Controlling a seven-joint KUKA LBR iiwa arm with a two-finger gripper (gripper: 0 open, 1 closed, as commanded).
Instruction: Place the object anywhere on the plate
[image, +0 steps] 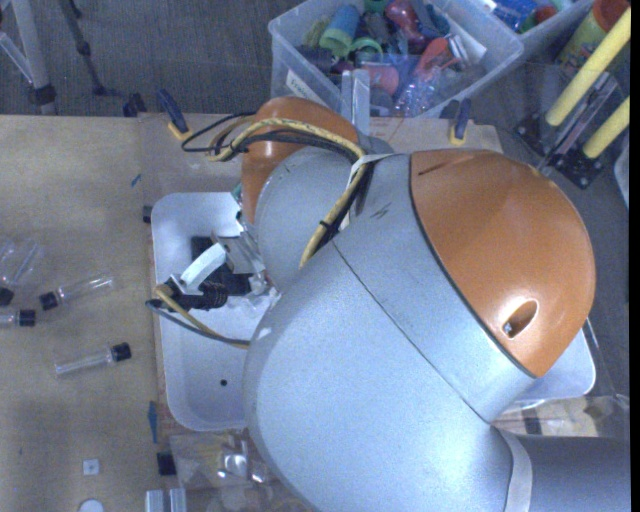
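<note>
Bench (70, 180), one white bin (190, 390)

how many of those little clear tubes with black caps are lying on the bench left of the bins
3: one tube nearest the bin, one lower down, one at the frame's left edge. The arm may hide others.

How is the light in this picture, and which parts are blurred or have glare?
Camera view: even, soft light; the arm, very close to the lens, looks large and slightly soft; a small bright glare sits on its orange cap; the white bin is shadowed beneath it.
</note>
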